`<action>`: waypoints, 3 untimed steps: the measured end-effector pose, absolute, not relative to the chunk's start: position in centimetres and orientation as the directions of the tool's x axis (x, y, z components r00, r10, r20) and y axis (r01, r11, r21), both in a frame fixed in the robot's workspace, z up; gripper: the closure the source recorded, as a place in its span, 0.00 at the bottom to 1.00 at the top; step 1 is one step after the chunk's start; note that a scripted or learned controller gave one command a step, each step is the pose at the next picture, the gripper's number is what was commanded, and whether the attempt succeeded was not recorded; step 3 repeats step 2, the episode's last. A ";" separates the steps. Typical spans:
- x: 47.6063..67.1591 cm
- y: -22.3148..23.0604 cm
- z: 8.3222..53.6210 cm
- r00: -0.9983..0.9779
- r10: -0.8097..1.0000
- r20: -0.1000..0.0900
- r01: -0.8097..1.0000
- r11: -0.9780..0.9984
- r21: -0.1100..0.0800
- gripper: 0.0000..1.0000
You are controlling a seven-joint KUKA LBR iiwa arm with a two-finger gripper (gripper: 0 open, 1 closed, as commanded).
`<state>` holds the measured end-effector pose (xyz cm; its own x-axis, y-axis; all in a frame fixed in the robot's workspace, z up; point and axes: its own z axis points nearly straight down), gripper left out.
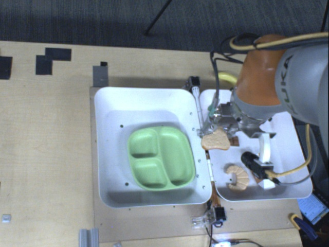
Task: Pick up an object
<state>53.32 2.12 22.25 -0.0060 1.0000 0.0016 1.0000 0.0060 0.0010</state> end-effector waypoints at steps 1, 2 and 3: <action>53.4 2.2 23.3 -0.012 1.000 0.002 1.000 0.012 0.003 1.00; 51.1 -0.7 22.8 -0.003 1.000 0.000 1.000 0.003 0.001 1.00; 51.1 -0.7 22.8 -0.003 1.000 0.000 1.000 0.003 0.001 1.00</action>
